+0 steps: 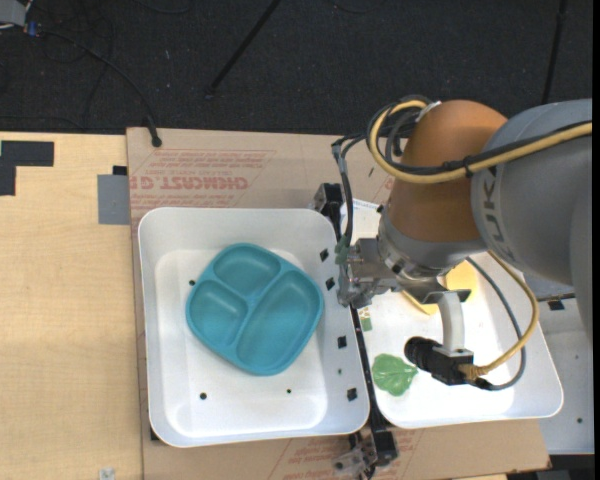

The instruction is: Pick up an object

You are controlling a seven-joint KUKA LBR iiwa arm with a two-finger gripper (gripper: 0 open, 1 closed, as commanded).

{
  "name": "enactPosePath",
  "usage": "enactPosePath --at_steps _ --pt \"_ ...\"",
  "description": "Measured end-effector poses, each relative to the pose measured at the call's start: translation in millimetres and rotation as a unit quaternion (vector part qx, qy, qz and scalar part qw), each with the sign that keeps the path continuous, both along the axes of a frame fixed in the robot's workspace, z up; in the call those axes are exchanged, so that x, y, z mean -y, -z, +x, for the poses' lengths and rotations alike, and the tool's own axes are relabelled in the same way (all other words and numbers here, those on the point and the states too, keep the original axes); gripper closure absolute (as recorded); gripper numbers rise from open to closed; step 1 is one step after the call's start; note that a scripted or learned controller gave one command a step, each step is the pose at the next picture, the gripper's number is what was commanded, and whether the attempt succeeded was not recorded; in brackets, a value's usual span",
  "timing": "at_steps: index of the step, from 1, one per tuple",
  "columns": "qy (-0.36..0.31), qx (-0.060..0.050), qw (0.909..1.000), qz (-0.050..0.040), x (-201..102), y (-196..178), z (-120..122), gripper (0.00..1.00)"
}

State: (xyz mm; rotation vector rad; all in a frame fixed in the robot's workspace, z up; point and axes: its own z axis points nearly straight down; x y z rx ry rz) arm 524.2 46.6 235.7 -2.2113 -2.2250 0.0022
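Grey arm (540, 183), orange wrist band (445, 168), yellow and black cables (400, 138)

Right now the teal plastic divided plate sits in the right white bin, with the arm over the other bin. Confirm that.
Not quite: the camera view shows the teal plastic divided plate in the left white bin. The arm is over the right white bin.

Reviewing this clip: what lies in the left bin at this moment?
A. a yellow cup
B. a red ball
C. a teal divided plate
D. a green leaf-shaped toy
C: the teal divided plate lies flat inside the left bin, while the green leaf-shaped thing sits in the right bin under the arm.
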Motion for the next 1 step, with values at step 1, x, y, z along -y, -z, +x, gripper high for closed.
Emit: enactPosePath --at_steps 1 --pt "0.000 -0.001 1.0000 -0.0003 -51.7 6.4 -13.1 1.00"
